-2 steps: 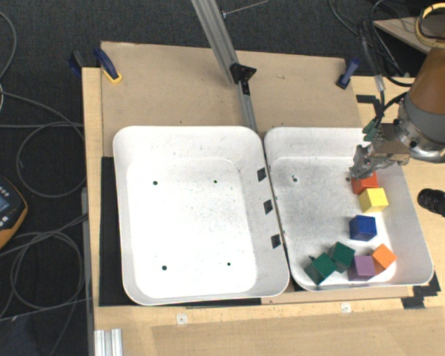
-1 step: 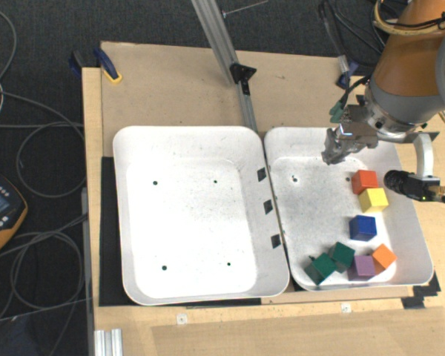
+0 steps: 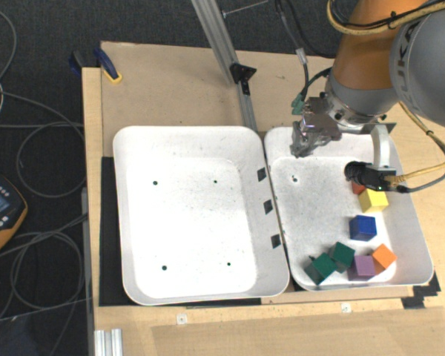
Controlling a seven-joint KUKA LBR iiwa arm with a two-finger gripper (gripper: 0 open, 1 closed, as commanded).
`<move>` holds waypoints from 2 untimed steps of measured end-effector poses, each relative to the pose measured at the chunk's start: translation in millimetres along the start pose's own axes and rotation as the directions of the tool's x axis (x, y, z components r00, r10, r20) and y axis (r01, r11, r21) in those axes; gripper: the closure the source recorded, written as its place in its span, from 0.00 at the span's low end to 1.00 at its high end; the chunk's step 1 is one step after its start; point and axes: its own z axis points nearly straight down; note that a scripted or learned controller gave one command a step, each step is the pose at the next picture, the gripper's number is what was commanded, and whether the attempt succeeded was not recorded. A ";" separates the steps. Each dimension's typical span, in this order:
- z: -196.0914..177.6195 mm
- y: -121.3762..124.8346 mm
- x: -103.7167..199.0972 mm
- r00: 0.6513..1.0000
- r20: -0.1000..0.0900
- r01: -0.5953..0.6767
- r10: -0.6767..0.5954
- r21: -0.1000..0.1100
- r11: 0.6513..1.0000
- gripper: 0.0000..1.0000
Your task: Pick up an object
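- Bins: two shallow white trays side by side at frame centre; left bin (image 3: 133,199) shows only dark specks and four small dots on its floor.
- Right bin (image 3: 311,199) holds blocks gathered toward its lower right: yellow block (image 3: 373,199), blue block (image 3: 363,227), orange block (image 3: 384,256), purple block (image 3: 364,265), two dark green blocks (image 3: 332,262); a red piece (image 3: 357,188) shows just above the yellow.
- Arm: enters from upper right, orange band above wrist, gripper (image 3: 305,145) low over the right bin's upper-left corner, well apart from the blocks.
- Finger state: cannot tell.
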 end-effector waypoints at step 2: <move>20.5 44.8 96.0 1.000 0.000 -0.001 0.001 0.001 1.000 1.00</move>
